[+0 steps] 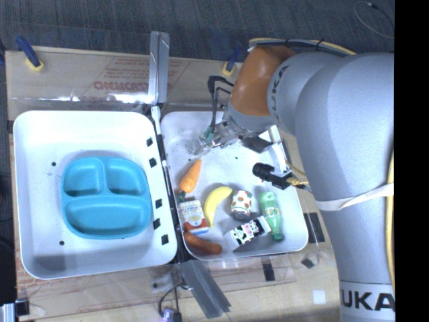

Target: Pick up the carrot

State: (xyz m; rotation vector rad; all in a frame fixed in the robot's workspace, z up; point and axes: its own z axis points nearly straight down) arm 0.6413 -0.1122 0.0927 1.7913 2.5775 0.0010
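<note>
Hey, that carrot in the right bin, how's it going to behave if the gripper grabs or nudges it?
The carrot looks like a smooth, tapered toy, so it is probably stiff and light. Its glossy rounded sides may slip between the fingers unless gripped across the thick middle. It lies tilted on the bin floor, so a push would likely roll or swing it toward the banana.

A blue divided tray [105, 198] sits in the left bin [27, 180]. Along the right bin's [175, 129] front edge lie a banana [216, 203], green bottle [271, 215] and sausage [203, 245].
</note>
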